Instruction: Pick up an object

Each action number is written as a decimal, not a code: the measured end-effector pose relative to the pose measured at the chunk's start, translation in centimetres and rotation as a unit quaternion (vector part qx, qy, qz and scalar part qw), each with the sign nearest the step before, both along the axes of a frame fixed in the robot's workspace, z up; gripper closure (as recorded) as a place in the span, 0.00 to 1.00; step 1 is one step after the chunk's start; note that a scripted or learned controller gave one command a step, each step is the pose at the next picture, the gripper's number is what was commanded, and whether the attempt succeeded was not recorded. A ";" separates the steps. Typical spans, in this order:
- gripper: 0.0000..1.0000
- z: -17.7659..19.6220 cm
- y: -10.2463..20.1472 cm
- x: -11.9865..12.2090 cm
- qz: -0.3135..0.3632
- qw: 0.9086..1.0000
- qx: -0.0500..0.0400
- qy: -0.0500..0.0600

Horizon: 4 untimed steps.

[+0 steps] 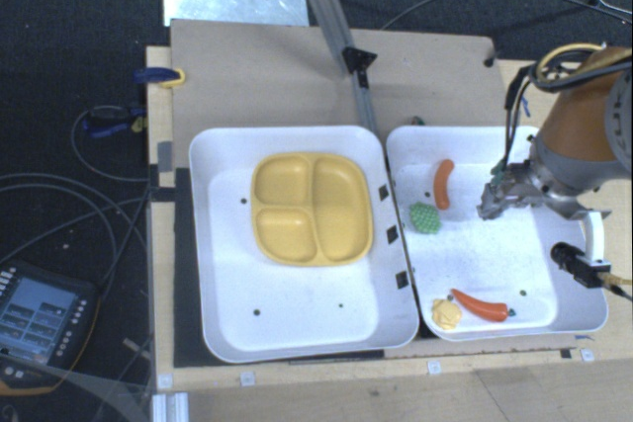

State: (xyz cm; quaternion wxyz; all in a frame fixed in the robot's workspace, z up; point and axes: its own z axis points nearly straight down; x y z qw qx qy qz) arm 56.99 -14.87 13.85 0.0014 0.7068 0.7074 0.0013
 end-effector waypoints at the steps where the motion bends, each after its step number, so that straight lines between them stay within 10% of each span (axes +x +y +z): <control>1: 1.00 6.2 0.4 -0.3 0.002 1.000 -0.001 -0.002; 4: 1.00 12.9 5.3 0.6 0.005 1.000 0.001 0.000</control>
